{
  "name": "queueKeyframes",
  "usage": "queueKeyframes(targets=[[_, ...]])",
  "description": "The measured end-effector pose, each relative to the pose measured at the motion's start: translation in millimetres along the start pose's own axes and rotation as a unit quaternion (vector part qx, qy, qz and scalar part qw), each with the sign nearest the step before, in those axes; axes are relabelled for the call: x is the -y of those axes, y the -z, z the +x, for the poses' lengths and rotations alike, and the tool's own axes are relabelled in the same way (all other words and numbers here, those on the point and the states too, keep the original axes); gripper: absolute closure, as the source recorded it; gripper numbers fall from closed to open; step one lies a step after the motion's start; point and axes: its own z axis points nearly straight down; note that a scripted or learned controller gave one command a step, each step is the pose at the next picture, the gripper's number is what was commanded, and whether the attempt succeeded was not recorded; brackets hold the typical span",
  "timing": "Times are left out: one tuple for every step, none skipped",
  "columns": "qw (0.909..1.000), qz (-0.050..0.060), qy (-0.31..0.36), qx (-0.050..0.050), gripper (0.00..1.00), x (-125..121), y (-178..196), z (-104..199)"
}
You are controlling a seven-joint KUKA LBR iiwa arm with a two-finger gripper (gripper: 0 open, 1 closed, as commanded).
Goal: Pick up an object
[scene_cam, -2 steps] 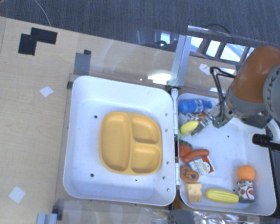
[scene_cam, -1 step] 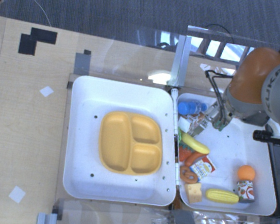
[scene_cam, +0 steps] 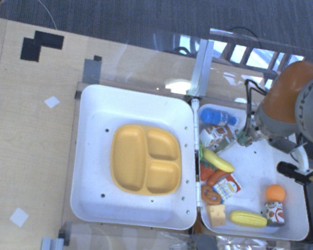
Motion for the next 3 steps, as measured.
queueKeyframes(targets=[[0.9996, 0.001, 0.027, -0.001, 0.00, 14.9, 6.1, 20.4], [0.9974, 0.026, 0.064, -0.019, 0.00, -21.1, 26.8, 4.4], [0.9976, 0.023, 0.064, -0.011, 1.00, -21.4, 39.9, -1.0]])
